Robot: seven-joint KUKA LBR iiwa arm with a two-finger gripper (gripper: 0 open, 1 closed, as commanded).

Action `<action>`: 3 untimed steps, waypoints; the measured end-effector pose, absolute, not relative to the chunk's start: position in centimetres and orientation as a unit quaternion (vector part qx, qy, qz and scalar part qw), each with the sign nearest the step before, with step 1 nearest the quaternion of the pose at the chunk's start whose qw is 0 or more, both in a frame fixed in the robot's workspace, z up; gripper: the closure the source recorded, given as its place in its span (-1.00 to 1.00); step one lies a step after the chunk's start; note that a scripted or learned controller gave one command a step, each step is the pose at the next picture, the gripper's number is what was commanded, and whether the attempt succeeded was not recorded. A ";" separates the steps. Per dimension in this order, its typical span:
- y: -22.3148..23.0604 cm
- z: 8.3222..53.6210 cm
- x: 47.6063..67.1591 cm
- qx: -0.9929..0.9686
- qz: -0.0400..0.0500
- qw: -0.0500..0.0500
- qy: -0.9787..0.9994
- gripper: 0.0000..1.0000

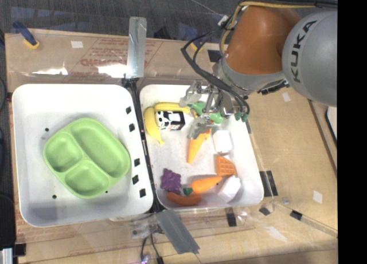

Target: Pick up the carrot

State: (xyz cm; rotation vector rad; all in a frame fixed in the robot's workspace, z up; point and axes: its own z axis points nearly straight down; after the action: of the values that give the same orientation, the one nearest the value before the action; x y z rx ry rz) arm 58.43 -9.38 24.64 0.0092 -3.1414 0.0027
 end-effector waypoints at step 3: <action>-13.0 13.7 53.4 0.076 -0.001 0.001 -0.997 1.00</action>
State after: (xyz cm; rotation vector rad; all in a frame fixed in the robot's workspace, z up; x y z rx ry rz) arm 53.35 -12.98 13.70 0.2397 -3.1311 -0.0017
